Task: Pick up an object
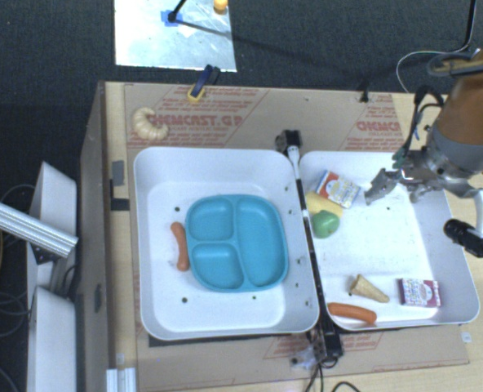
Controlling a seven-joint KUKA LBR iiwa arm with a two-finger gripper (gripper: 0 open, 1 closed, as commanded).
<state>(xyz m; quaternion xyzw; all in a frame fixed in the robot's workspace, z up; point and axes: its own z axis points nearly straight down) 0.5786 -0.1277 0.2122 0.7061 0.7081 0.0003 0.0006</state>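
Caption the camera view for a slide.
Gripper over the right bin beside a carton; a blue tray and a sausage lie in the left bin.

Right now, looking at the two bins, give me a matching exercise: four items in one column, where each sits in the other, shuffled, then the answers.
Column one:
1. blue divided plate
2. ice cream cone
3. green pepper
4. small red-and-white box

Column two:
A. right bin, near corner on the arm's side
B. middle of the left bin
C. right bin, against the divider
D. right bin, near edge, above a sausage

Pairs: 1-B, 2-D, 3-C, 4-A
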